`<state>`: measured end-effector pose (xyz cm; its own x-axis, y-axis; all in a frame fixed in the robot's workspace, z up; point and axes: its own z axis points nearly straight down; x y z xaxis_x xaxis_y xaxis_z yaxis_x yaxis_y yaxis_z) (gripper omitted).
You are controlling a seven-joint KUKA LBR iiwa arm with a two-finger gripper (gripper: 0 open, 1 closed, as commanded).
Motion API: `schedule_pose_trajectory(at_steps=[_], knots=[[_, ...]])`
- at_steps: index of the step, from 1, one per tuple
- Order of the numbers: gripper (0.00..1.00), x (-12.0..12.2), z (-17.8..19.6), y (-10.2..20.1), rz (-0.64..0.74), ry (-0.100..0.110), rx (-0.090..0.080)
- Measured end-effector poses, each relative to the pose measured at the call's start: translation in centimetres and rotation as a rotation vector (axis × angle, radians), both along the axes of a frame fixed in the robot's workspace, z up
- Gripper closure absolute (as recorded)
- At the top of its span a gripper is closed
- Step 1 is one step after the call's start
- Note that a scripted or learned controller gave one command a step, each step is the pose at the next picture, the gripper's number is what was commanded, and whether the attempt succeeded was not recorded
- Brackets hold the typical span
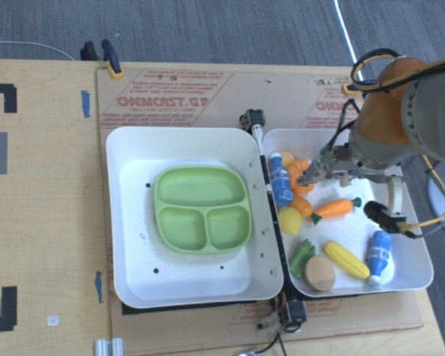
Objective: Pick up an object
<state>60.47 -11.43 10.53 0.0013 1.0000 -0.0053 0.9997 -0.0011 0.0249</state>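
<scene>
The right bin (419, 269) holds several toy foods. A blue bottle (281, 182) lies along its left wall, with a small yellow piece (287, 158) behind it and an orange piece (298, 168) beside it. My gripper (311, 173) hangs low over the bin's back left part, right by that orange piece and the bottle. A carrot (334, 209) lies just in front of the gripper, and a lemon (290, 219) sits to the carrot's left. Nothing is visibly held.
Toward the front of the right bin lie a green pepper (301, 256), a beige round piece (320, 274), a corn cob (346, 260) and a second blue bottle (379, 254). The left bin (126, 199) holds a green divided plate (203, 208). The arm's cables loop over the right bin's right side.
</scene>
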Motion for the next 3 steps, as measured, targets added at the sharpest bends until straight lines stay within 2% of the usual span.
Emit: schedule_pose_trajectory(at_steps=[1, 3], knots=[[0.00, 1.44, -0.15, 0.48, 0.000, 0.002, 0.000], [0.00, 1.50, -0.24, 0.90, 0.001, 0.000, 0.002]])
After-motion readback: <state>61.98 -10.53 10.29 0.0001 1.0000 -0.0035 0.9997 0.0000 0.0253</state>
